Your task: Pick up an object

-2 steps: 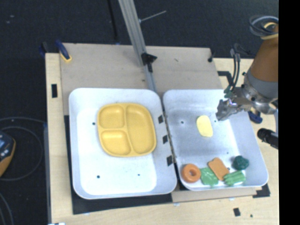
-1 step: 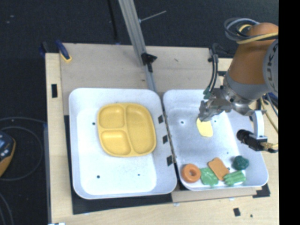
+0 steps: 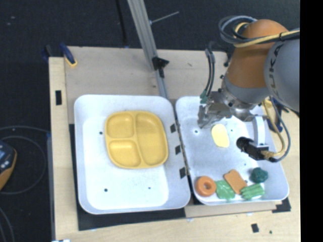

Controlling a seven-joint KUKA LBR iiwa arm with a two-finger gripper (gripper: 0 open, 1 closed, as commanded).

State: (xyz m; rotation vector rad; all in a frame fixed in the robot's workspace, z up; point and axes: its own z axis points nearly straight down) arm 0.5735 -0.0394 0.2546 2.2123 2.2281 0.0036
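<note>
Positioned over the upper left part of the right-hand bin (image 3: 187, 135), the end effector (image 3: 206, 116) hangs from a grey arm (image 3: 255, 59) with an orange band that reaches in from the right. Whether it is apart or together cannot be told from this slanted overhead view; nothing is seen clamped in it. Just beside it, to its lower right, a pale yellow oval object (image 3: 220, 135) lies on the bin floor. Along the near edge of the same bin sit an orange ring (image 3: 205, 185), a light green piece (image 3: 224, 190), an orange-brown block (image 3: 235, 180) and another green piece (image 3: 252, 190), all close together. A dark green lump (image 3: 260, 174) rests near the right corner. The left-hand bin (image 3: 91, 185) holds a yellow divided plate (image 3: 136, 138) with three compartments, lying flat near its middle. Both white bins sit side by side on a tan desk (image 3: 101, 69). A metal pole (image 3: 144, 34) rises at a slant behind the bins.
</note>
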